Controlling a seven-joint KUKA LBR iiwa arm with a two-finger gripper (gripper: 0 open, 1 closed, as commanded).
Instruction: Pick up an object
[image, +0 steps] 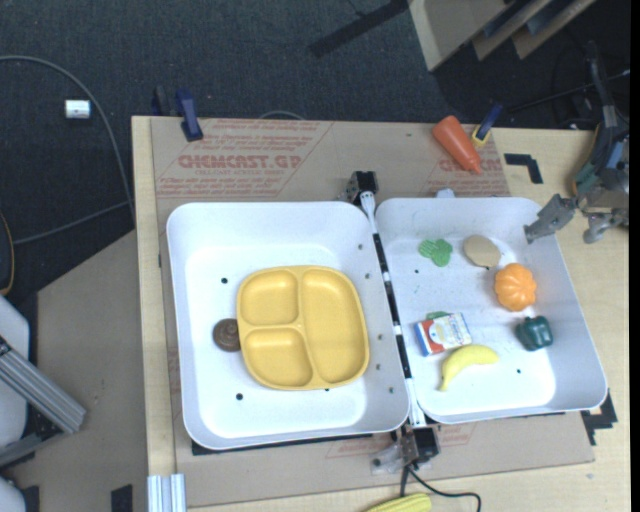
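Orange pumpkin (515, 285) lies in the right bin (570, 385), down and left of the claw (570, 215) at the frame's right edge; its two fingers stand apart, holding nothing.

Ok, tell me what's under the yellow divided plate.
A brown round thing pokes out from under the yellow plate at its left edge. Its remaining part is covered, as is anything else beneath.

The brown round object (226, 334) in the left bin (190, 300) lies partly under the yellow divided plate (302, 327), so its full shape cannot be told. The print on the small carton (443, 331) is too small to read. The gripper (573, 213) is blurred, and the right edge cuts off the arm (612, 150). The yellow thing (405, 502) at the bottom edge is cut off.
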